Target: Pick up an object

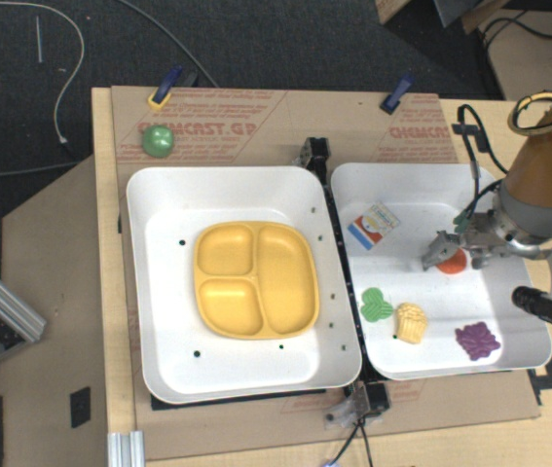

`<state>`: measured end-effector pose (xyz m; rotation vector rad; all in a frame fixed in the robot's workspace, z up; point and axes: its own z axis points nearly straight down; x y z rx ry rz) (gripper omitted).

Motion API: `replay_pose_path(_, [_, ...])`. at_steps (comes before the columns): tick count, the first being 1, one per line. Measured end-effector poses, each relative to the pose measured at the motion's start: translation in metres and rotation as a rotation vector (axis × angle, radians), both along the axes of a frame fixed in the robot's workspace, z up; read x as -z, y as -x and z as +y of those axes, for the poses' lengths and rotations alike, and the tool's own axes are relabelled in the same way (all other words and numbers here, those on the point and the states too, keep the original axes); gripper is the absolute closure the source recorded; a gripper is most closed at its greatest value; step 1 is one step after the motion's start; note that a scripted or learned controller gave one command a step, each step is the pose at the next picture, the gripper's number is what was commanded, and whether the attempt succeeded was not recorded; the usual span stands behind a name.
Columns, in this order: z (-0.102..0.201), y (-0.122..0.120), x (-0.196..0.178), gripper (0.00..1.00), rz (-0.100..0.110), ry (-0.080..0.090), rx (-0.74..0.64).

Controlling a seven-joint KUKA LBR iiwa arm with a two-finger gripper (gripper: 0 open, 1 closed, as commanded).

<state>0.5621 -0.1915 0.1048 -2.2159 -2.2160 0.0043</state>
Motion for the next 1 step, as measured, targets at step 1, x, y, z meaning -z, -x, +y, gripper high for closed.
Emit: replay_pose_path(1, [-0.0005, -0.0024, -0.0154, 1.0, -0.009, 0.002, 0.0])
